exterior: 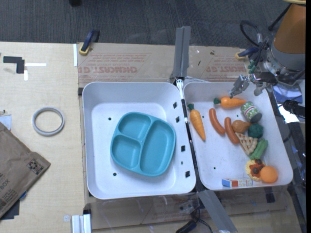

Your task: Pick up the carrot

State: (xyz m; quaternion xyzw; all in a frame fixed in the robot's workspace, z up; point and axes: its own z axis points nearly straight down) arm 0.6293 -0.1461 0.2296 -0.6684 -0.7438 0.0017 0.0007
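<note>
Two carrots lie in the right bin [282, 144]. One orange carrot [197, 123] with a green top lies near the bin's left wall, pointing toward the front. A second, shorter carrot [232, 102] lies across the far part of the bin. My gripper [248, 85] hangs over the bin's far rim, just above and right of the shorter carrot. Its fingers are open with nothing between them. The arm's orange band [293, 25] rises at the upper right.
The right bin also holds two sausages [217, 121], a green can [250, 110], broccoli [255, 130], a cucumber [260, 148], an orange [268, 174] and a small box [237, 182]. A blue divided plate [143, 143] sits in the left bin [92, 130]. A tape ring [48, 121] lies on the bench.
</note>
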